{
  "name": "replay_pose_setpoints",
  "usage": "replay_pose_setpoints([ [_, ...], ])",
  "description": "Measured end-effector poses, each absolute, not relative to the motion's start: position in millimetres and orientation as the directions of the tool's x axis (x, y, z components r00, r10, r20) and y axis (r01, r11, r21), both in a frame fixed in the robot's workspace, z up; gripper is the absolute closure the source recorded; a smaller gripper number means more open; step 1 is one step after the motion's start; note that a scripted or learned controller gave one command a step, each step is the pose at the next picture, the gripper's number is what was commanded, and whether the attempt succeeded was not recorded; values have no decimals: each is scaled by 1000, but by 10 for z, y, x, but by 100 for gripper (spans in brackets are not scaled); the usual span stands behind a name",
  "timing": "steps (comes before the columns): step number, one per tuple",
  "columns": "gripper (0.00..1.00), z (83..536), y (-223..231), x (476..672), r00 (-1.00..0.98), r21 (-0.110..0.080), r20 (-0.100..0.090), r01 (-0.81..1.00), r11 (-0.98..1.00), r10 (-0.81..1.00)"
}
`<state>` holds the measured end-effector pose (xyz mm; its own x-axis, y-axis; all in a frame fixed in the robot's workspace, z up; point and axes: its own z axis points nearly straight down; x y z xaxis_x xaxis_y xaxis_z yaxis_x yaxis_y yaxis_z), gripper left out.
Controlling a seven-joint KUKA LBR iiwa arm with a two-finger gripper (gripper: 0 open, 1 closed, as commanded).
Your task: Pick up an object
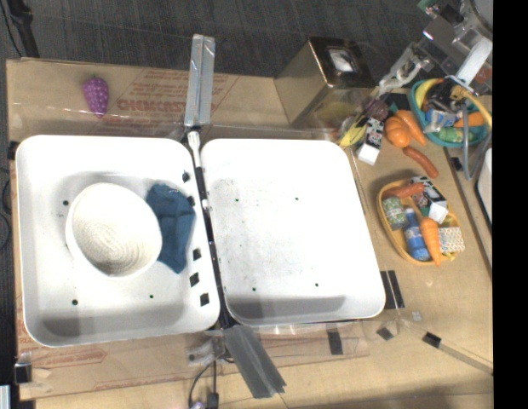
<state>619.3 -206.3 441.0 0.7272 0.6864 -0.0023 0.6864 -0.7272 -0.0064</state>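
Two shallow white plastic bins sit side by side, a left bin (43,313) and a right bin (332,296), both well apart from the arm's grey and white gripper (436,45), which hangs over the cluttered far right corner of the bench. Whether the gripper is spread or clenched cannot be told from this angle, and nothing can be made out in its grasp. Just beneath and beside it lies a tangle of colourful toys and yellow and green rings (439,113). Nearer the camera from there rests a small yellow oval basket (385,207) filled with toy food.

The things to pick lie far to the gripper's left, in the left bin: a round white woven dome (115,228) and a crumpled dark blue cloth (172,224) touching the dome's right side. A brown cardboard box (319,83) stands just left of the gripper, beyond the right bin. A small purple knobbly toy (95,95) lies on the bench behind the left bin, farthest from the gripper.
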Motion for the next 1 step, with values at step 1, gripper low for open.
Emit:
replay_pose_setpoints([
  [1, 0, 4409, -2042, 6000, 660, -6, -2, 751, -660, 751],
])
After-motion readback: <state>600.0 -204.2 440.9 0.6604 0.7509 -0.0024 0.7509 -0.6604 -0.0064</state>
